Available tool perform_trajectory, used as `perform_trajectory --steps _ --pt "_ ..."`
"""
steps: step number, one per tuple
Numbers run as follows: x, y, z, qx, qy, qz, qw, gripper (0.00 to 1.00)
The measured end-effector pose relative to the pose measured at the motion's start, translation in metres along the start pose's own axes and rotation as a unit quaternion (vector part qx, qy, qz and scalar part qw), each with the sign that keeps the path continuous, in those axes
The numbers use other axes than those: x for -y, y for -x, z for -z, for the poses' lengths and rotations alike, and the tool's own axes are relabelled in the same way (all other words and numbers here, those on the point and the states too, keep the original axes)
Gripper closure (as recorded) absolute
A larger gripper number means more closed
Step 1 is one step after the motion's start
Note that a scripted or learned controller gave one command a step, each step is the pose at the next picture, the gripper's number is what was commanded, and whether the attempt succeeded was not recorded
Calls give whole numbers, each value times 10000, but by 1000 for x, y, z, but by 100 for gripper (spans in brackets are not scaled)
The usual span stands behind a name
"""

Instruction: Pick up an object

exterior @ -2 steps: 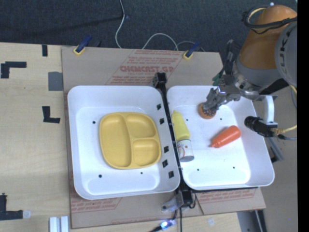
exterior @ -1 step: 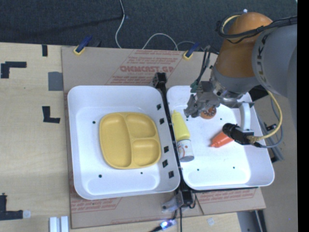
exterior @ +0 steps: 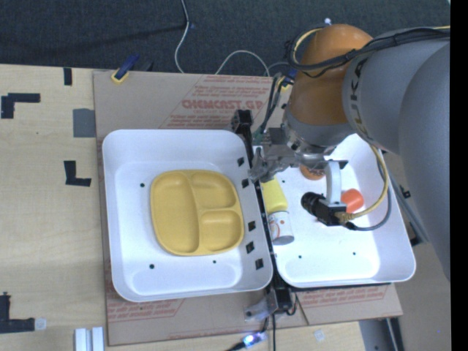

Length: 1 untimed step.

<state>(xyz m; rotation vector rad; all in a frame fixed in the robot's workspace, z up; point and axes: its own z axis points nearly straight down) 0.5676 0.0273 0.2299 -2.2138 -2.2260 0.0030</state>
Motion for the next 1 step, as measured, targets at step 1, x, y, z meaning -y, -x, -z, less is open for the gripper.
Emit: perform_trajectory --steps 1 --pt "10 -55 8 -6 6 13 10000 100"
